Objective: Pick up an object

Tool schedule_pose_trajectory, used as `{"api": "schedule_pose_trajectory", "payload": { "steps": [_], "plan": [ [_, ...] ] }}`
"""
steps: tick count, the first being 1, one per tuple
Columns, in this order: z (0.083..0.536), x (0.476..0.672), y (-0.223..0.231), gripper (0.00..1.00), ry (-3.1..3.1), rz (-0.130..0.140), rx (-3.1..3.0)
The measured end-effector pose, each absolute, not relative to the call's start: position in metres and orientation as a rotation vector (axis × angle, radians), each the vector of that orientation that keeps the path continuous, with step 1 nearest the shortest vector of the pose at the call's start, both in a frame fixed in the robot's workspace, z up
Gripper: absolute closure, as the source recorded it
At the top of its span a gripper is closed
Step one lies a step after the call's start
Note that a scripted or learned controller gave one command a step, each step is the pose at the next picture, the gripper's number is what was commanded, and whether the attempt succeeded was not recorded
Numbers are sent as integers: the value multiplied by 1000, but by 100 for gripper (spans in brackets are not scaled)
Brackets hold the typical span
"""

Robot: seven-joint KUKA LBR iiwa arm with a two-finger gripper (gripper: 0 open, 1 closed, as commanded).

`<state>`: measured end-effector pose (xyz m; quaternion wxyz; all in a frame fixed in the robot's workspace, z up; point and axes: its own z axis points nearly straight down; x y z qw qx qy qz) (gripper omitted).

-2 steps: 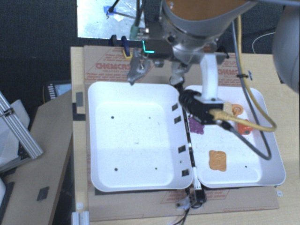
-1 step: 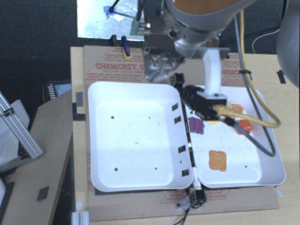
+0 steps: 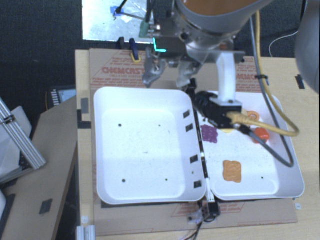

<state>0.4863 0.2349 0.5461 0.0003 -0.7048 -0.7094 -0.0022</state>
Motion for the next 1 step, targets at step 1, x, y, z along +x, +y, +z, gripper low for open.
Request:
{"api": "schedule_pose_trajectory", "payload": {
  "steps": [1],
  "plan": [
    [558, 487, 235, 100, -2230, -12, -2212]
  ]
}}
